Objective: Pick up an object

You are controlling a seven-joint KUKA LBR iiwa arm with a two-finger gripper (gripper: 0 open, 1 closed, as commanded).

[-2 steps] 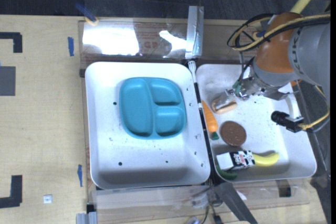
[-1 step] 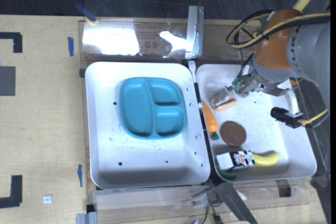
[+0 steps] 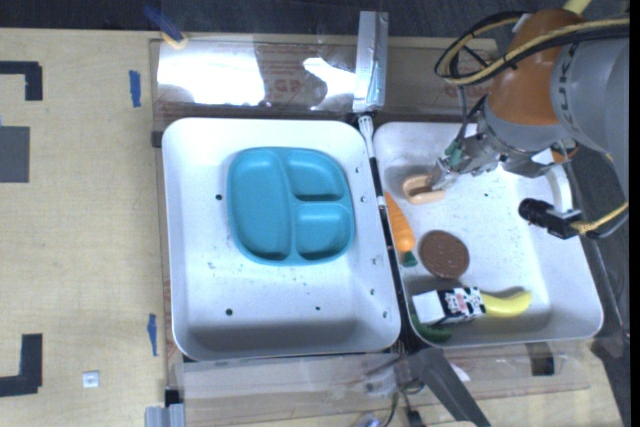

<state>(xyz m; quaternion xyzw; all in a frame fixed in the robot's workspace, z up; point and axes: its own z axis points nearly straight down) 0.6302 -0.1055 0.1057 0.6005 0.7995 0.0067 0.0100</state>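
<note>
My gripper [image 3: 441, 177] is low in the back left part of the right bin [image 3: 560, 265], reaching in from the right. Its tip is right at a small tan, bun-like piece [image 3: 420, 187] lying on the bin floor, and I cannot tell if it grips it. An orange carrot [image 3: 400, 227] lies along the bin's left wall just in front. A brown round disc [image 3: 444, 253] sits near the middle. A yellow banana [image 3: 506, 303] and a small black-and-white box [image 3: 452, 305] lie at the front, with something green [image 3: 430, 328] under the box.
The left bin [image 3: 200, 295] holds a blue divided plate [image 3: 292, 205]. A black clip [image 3: 545, 215] and cables hang off the arm over the right bin's right side. A clear plastic sheet [image 3: 260, 75] lies behind the bins.
</note>
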